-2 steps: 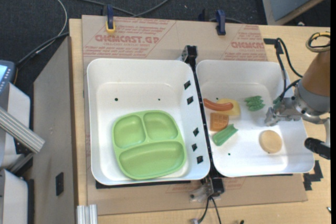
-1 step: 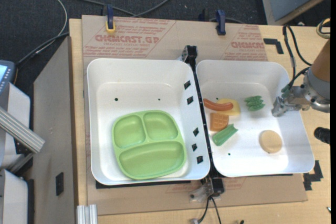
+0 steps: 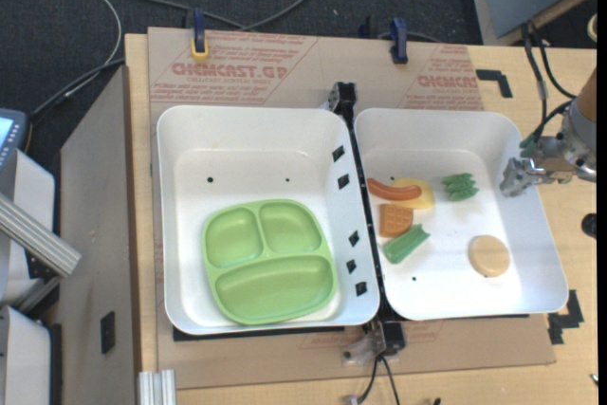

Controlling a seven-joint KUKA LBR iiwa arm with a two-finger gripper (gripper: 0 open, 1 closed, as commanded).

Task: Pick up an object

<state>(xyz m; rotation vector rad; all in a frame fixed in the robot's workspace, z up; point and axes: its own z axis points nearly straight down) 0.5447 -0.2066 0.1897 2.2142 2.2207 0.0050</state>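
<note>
The right bin [image 3: 503, 133] holds several toy foods. A red sausage [image 3: 394, 191] lies on a yellow piece [image 3: 419, 197], with an orange block [image 3: 395, 220] and a green pod [image 3: 407, 245] below them. A green leafy piece [image 3: 460, 187] sits further right. Near the bin's front right lies a tan round disc [image 3: 489, 255]. My gripper [image 3: 520, 174] hangs at the right bin's right rim, above and right of the leafy piece. Nothing shows between its fingers.
The left bin [image 3: 180, 204] holds a green divided plate [image 3: 270, 259]. Black clips run along the divider [image 3: 353, 194] between the bins. Two clamps [image 3: 199, 31] hold the cardboard sheet at the back. Cables cross the dark floor behind.
</note>
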